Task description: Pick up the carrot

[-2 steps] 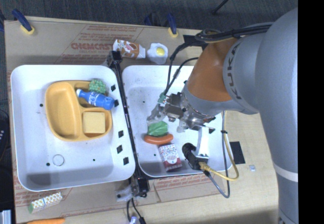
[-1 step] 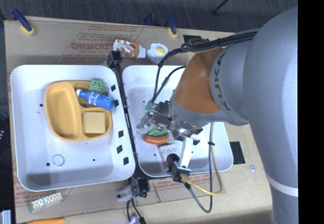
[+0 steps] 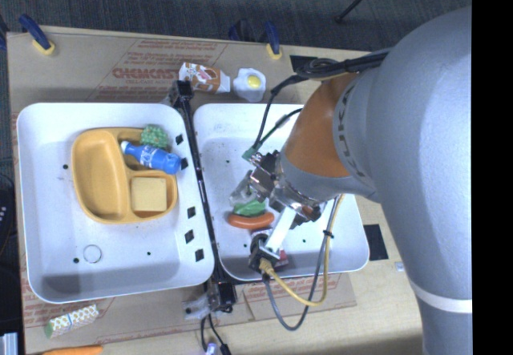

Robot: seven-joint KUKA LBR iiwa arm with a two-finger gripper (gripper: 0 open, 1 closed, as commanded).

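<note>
Carrot [image 3: 251, 221] lies in the right bin [image 3: 353, 253], near its front, green top beside it. I see the hand [image 3: 258, 185] just above it; I cannot tell its state.

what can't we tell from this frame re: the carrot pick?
- Gripper: the wrist body covers the fingers from above in the camera view, so open or shut is unreadable.
- Carrot in the right bin: its upper side and green top sit under the gripper; contact cannot be judged.
- Right bin's right side: hidden behind the arm.
- Orange item at the bottom-left edge: cut off by the frame.
</note>
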